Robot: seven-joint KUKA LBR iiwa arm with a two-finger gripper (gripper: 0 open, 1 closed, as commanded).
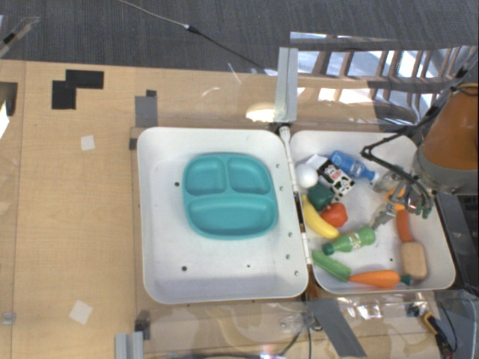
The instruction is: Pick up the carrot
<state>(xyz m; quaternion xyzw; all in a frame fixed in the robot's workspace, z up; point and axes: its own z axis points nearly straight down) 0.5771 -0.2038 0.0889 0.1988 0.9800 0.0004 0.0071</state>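
Note:
The carrot (374, 279), orange with a small green stub at its right end, lies flat along the front wall of the right bin (441, 279). My gripper (392, 208) hangs over the right-hand part of that bin, well behind the carrot and just left of an orange sausage-shaped toy (405, 226). Nothing can be made out in the gripper. The arm's grey body and orange band (453, 137) reach in from the right and hide the bin's far right corner.
The right bin also holds a blue bottle (350, 164), a white egg (307, 176), a black-and-white die (336, 179), a banana (318, 221), a red tomato (335, 215), a green bottle (352, 241), a green cucumber (331, 265) and a tan bread piece (413, 260). A teal divided plate (228, 195) lies in the left bin (161, 275).

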